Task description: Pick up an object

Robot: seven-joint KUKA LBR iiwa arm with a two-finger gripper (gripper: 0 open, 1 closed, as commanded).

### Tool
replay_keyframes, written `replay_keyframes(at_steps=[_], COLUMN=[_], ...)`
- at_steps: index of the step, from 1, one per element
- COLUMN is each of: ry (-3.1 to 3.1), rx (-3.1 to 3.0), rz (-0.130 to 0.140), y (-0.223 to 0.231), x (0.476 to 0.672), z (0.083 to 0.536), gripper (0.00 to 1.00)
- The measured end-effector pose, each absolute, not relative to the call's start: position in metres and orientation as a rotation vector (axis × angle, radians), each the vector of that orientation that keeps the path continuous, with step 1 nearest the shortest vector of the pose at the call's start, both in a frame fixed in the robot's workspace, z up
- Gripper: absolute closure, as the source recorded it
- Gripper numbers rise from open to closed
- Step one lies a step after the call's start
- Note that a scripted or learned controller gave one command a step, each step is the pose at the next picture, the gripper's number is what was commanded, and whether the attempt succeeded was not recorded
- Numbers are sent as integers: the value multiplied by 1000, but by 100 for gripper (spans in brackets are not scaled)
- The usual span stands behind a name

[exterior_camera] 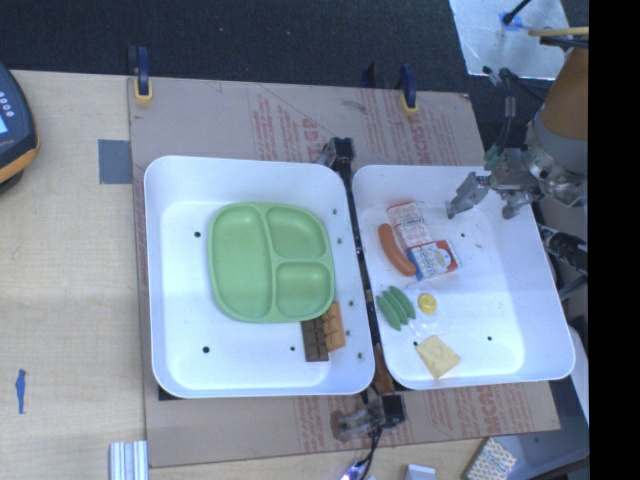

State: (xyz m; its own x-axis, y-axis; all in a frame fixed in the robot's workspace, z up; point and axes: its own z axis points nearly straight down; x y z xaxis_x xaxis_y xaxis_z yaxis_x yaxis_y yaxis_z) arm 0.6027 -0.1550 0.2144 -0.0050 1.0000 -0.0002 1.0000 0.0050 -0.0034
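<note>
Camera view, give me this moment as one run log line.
gripper: open, holding nothing, above right bin upper right | hot dog, carton, peas, cheese: in right bin | left bin: green plate

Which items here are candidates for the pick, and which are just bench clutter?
Pick candidates:
hot dog
snack packet
green pea pod
yellow piece
cheese wedge
green divided plate
brown block
The gripper is open above the right bin.

Lying about:
blue clamps
grey tape patch
handheld device
</note>
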Motion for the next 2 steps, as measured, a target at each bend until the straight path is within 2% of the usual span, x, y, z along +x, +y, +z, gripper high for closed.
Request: replay_keyframes(at_steps=[1,2], ry=[-2227,-2234], rx=[-2207,-2218], rz=[8,4], y=[-108,-93], x=[605,611], z=[147,93], gripper=[0,0])
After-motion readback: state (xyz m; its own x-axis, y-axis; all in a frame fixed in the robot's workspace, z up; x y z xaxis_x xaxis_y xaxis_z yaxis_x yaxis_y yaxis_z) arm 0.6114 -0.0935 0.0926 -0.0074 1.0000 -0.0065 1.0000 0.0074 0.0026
